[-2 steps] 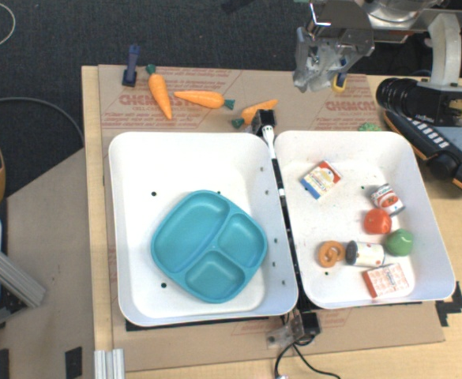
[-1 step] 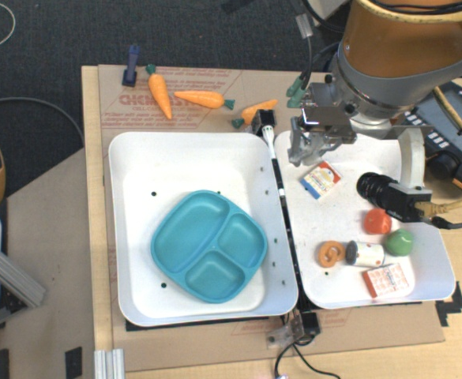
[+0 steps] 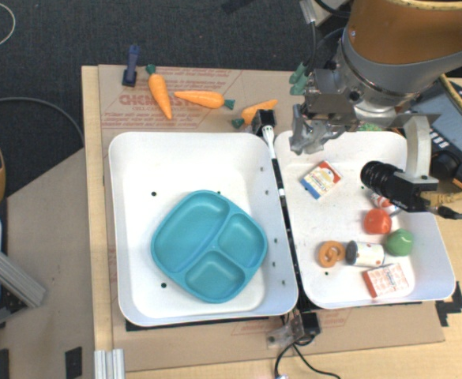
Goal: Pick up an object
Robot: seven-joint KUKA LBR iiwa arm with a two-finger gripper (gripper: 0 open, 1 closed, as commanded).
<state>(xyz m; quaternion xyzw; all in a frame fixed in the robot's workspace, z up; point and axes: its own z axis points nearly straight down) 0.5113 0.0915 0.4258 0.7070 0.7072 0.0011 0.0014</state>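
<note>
Right bin (image 3: 420,290) far edge: hand (image 3: 308,139) above.

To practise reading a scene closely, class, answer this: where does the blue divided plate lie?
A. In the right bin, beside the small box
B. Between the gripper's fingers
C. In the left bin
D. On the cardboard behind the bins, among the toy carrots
C: the blue divided plate lies flat on the floor of the left bin, apart from the small objects in the right bin.
</note>
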